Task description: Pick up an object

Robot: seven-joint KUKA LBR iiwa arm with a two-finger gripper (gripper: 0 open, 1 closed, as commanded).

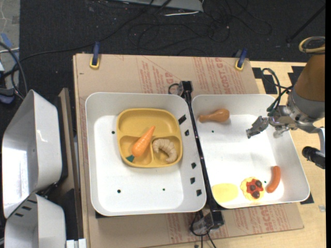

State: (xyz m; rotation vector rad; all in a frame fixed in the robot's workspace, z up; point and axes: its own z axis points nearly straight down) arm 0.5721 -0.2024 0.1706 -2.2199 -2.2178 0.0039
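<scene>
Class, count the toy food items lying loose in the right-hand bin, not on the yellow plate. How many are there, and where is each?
4. The drumstick lies near the bin's far left, the yellow slice at the near left edge, the small pizza beside it, and the sausage near the right corner. None seems hidden.

The worktop [155, 68] is a pale brown board printed with faint red lettering, sitting above a dark floor. Two yellow-handled clamps, one [94, 61] at the far left and one [240, 62] at the far right, grip its far edge. Two shallow white bins, the left bin [103, 190] and the right bin [232, 138], lie directly on it, touching side by side.
</scene>
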